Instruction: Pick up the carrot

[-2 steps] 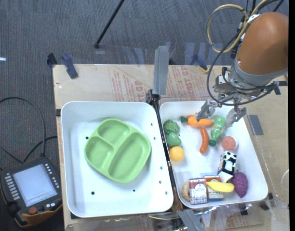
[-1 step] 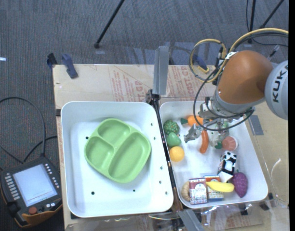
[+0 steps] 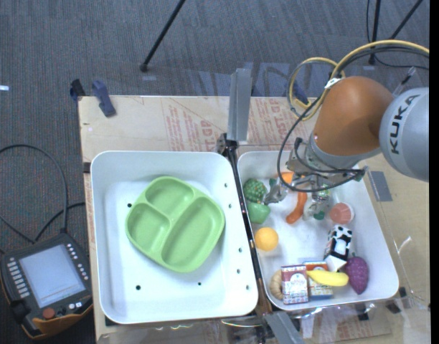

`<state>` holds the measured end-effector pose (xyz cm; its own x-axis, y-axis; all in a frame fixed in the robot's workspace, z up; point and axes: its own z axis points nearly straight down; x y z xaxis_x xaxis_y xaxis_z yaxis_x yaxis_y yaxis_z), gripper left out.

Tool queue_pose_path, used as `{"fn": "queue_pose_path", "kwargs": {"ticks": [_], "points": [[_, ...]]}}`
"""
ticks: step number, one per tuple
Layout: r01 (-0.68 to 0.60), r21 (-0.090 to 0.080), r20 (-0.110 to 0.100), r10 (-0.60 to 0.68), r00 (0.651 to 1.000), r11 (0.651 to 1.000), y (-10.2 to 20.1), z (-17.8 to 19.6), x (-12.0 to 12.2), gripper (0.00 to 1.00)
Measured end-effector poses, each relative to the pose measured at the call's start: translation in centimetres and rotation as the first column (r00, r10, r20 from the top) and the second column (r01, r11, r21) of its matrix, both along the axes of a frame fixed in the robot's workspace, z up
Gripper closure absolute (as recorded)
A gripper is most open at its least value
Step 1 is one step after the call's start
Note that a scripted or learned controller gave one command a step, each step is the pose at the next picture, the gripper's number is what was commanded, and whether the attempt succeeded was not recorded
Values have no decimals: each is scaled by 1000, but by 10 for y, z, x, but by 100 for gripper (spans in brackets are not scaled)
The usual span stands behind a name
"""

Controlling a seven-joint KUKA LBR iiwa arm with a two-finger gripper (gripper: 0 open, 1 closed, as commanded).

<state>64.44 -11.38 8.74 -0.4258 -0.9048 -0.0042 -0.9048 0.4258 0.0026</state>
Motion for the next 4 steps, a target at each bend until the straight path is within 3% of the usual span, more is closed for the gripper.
{"fn": "queue_pose_path", "kwargs": {"ticks": [1,2,3,4], "points": [[331,-2,-1,-331,944,944,-6,0,0,0],[579,-3,-2,-579,815,815,-4,1,0,0],[754,-11,-4,-755,656,656,10,0,-1,0],[752,-4,0,-752,659,659,13,11,1,100]]}}
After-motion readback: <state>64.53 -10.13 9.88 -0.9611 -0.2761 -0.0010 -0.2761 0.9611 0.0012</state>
